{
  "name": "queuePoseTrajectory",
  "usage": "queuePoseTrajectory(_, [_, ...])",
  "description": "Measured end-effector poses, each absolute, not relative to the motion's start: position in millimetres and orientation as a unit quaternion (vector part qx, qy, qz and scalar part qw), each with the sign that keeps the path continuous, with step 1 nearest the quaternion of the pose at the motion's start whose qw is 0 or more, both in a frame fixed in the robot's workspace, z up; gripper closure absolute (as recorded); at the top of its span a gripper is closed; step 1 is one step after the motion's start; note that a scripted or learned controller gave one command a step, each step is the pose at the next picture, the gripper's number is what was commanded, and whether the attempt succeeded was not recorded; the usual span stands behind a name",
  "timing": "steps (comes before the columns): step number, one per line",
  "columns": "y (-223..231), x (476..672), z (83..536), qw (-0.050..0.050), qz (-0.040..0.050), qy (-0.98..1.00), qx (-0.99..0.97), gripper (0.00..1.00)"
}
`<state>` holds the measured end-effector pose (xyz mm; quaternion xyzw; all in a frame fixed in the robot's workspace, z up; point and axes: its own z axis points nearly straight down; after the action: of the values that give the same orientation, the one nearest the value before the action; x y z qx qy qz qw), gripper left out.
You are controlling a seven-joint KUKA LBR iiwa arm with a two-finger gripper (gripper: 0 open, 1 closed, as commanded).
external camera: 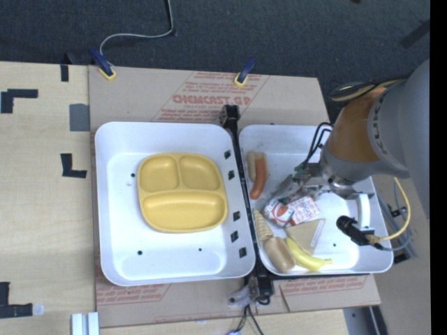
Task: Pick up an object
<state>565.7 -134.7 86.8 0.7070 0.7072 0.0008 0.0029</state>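
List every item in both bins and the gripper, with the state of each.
Tray: lying flat in the left bin, compartments bare.
Hot dog: lying flat by the right bin's left wall.
Packet: lying flat under the gripper.
Banana: lying at the near wall.
Gripper: low over the packet, finger state unclear.

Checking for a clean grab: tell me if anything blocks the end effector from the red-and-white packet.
Nothing visible does. The end effector sits in the right bin, its tips right at the red-and-white packet. The hot dog lies apart to the upper left, the banana below.
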Motion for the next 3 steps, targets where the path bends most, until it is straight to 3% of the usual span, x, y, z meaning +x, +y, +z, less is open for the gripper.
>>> queuePoseTrajectory(1, [-135.4,566.1,96.5,0.004,0.0006,0.707,0.707,1.00])
queuePoseTrajectory(2, [-135.3,566.0,96.3,0.004,0.0005,0.707,0.707,0.00])
queuePoseTrajectory(3, [-134.8,566.0,105.7,0.004,0.0004,0.707,0.707,1.00])
